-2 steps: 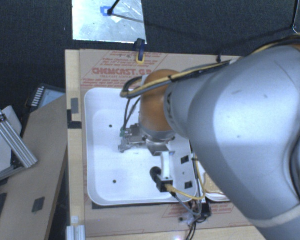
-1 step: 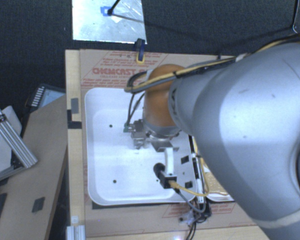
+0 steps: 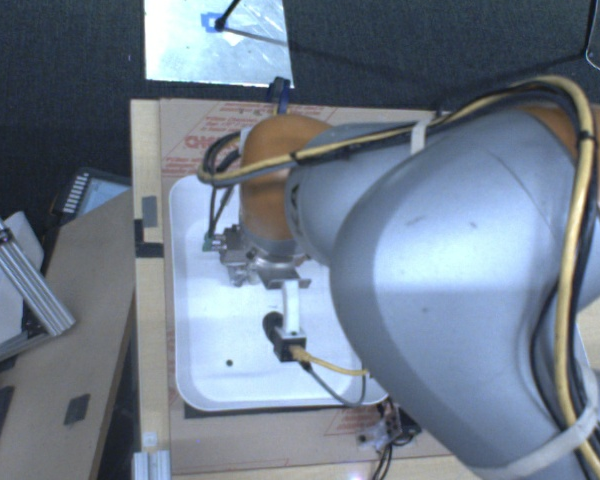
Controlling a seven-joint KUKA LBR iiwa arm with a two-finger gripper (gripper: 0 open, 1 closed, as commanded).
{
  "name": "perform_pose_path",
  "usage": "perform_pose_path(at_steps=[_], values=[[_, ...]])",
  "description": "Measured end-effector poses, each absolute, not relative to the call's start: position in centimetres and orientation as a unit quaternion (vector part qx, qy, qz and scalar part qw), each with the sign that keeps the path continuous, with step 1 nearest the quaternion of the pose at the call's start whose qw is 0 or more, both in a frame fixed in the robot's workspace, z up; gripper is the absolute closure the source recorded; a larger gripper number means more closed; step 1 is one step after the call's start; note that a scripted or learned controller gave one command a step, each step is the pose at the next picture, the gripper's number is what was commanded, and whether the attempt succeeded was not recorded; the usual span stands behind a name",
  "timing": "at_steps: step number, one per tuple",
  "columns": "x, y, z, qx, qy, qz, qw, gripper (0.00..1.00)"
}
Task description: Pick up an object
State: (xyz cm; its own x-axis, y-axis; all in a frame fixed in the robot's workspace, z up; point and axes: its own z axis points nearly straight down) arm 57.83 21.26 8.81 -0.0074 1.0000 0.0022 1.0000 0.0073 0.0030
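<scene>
The big grey arm (image 3: pixel 460 268) leans in from the right over the white bin (image 3: pixel 202 298) on the desk, its hand (image 3: pixel 263 266) low above the bin's middle; open or closed, I cannot tell. Nothing looks lifted yet: a tiny dark speck (image 3: pixel 229 362), the only candidate, lies on the bin floor near-left of the hand.

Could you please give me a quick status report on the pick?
Claw over the white bin. Small dark speck on bin floor, apart from claw. Arm blocks the view rightward.
</scene>
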Motion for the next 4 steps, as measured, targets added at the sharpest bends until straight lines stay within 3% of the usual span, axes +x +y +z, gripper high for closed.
perform_pose_path(at_steps=[1,2,3,4], values=[[61.4,23.6,8.5,0.705,0.709,0.0025,0.001,1.00],[61.9,23.5,23.5,0.705,0.709,0.0064,0.003,1.00],[66.9,21.7,50.3,0.705,0.709,0.0076,0.004,1.00],[66.7,23.2,32.7,0.706,0.708,-0.0039,-0.002,1.00]])
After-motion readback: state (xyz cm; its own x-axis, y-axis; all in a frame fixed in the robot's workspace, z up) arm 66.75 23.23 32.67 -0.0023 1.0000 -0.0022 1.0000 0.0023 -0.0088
